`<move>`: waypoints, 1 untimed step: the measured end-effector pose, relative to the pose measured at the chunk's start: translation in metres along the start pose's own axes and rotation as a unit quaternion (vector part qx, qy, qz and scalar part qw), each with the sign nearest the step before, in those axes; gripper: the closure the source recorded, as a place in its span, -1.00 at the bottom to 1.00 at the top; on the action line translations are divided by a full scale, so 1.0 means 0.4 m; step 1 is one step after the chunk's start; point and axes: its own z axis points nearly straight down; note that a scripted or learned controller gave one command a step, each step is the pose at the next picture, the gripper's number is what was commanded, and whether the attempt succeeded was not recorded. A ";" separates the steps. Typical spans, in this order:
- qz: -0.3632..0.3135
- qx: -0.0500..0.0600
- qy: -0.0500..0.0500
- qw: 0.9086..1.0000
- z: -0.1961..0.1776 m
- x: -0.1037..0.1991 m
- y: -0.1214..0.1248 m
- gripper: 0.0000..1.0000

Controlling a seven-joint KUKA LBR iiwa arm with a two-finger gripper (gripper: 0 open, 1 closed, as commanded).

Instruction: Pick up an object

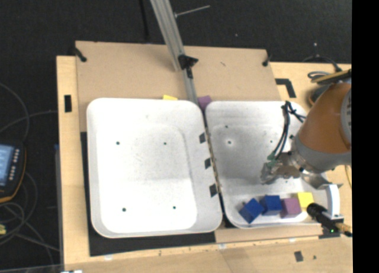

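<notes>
Blocks: blue pair [261, 206], purple [291, 206], yellow [305, 198] — right bin's [243, 124] near edge.
Gripper [271, 174]: just above blocks — grip state unclear.

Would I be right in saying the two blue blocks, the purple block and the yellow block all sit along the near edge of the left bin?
Not quite: the blue blocks, purple block and yellow block sit along the near edge of the right bin, as the camera view shows.
</notes>
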 end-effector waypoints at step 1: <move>0.000 0.000 0.000 1.000 0.133 -0.141 -0.029 1.00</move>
